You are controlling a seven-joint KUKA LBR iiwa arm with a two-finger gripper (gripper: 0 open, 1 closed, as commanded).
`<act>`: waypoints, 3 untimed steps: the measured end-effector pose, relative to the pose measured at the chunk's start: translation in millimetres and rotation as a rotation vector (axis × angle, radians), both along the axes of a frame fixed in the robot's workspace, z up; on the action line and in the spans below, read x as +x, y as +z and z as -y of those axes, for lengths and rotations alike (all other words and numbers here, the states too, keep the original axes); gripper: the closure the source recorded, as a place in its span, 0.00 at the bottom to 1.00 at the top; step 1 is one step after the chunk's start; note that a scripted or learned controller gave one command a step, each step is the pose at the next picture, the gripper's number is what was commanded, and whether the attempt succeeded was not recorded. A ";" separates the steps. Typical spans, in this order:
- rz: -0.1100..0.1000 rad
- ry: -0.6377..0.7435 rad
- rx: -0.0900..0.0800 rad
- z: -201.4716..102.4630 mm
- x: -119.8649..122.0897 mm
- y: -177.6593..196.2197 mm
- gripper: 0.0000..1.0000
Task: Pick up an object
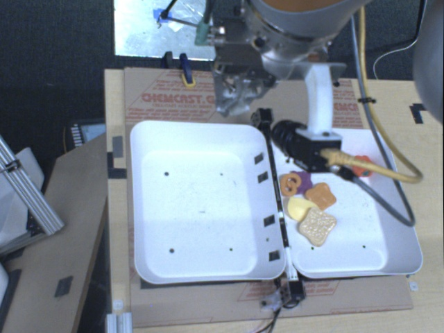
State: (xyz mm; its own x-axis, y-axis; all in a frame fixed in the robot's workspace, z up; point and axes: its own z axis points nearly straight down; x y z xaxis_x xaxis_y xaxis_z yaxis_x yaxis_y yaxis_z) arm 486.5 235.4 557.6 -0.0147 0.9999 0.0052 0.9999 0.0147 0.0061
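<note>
Hanging above the right bin (pixel 395 252), jaws (pixel 237 104) of unclear state, pretzel (pixel 291 182) below.

Two bins (pixel 194 214) of smooth, matt white plastic; printed brown cardboard sheet (pixel 173 96) beneath; pale wood-look desk (pixel 114 82); glossy yellow cable (pixel 378 168); rough-textured beige cracker-like piece (pixel 318 226).

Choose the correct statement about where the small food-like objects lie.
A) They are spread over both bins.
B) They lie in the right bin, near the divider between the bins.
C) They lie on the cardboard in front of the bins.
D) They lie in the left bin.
B: the pretzel, the orange piece, the yellow piece and the cracker all sit clustered in the right bin, close to the divider.
</note>
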 end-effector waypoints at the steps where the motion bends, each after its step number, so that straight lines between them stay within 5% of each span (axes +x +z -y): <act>1: -0.001 0.001 0.000 0.0 0.0 -0.5 0.00; 2: 0.001 0.005 0.001 -0.5 0.0 11.0 1.00; 3: 0.001 0.006 0.001 -0.4 0.0 10.6 0.00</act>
